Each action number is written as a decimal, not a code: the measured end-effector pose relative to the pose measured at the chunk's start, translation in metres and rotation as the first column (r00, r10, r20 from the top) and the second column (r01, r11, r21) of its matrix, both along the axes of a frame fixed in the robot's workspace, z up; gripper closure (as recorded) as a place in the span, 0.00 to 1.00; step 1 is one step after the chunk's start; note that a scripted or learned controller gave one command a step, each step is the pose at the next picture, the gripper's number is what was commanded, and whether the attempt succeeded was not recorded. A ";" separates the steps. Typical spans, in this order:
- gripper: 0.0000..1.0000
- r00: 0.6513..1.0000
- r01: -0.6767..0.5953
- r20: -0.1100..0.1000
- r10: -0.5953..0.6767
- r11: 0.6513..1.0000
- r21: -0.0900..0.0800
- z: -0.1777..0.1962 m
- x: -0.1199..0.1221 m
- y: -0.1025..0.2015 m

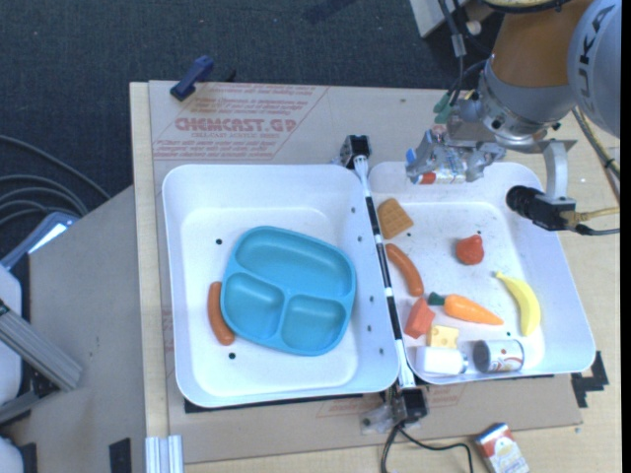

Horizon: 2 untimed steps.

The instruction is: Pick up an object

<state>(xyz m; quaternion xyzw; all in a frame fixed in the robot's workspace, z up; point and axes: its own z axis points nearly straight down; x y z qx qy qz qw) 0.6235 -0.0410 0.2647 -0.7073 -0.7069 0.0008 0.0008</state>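
Arm: grey KUKA iiwa with an orange band, reaching in from the right; part of the maker's lettering reads on its housing at the right edge.
Gripper (pixel 446 163): hovers over the far edge of the right bin (pixel 567 294), near its far-left corner, with nothing seen in it.
Jaws: the tips are lost in the metal clutter of the wrist, so I cannot tell whether they stand apart or together.
Task's things: loose toy foods in the right bin, all lying nearer than the jaws.
Closest candidate: a tan cracker-like piece (pixel 393 218), just near and a little left of the jaws, by the divider between the bins.
Sausage (pixel 405 268): nearer again, long axis running from far-left to near-right.
Red round piece (pixel 470 249): near and slightly right of the jaws, well apart from the sausage.
Carrot (pixel 470 308): long axis roughly left to right, green end at the left.
Banana (pixel 523 302): by the right wall, long axis running far to near.
Near edge: a small can (pixel 501 356) on its side, a white block (pixel 439 361) and a yellow cheese wedge (pixel 444 337) crowded close together.
Left bin (pixel 187 294): a blue divided plate (pixel 288 290) with a second sausage (pixel 219 313) lying just beside its left rim.
Coming move, as a judgement: a short travel toward the near side and down; the cracker calls for the least.
Writing: red print on the cardboard sheet (pixel 237 121) over the surface, seemingly "CHEMCAST GP"; the smaller lines are too fine to read.
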 end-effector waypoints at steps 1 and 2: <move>1.00 1.000 -0.002 0.001 0.002 1.000 0.001 -0.028 0.021 0.068; 1.00 1.000 -0.002 -0.001 0.002 1.000 0.001 -0.002 -0.011 0.096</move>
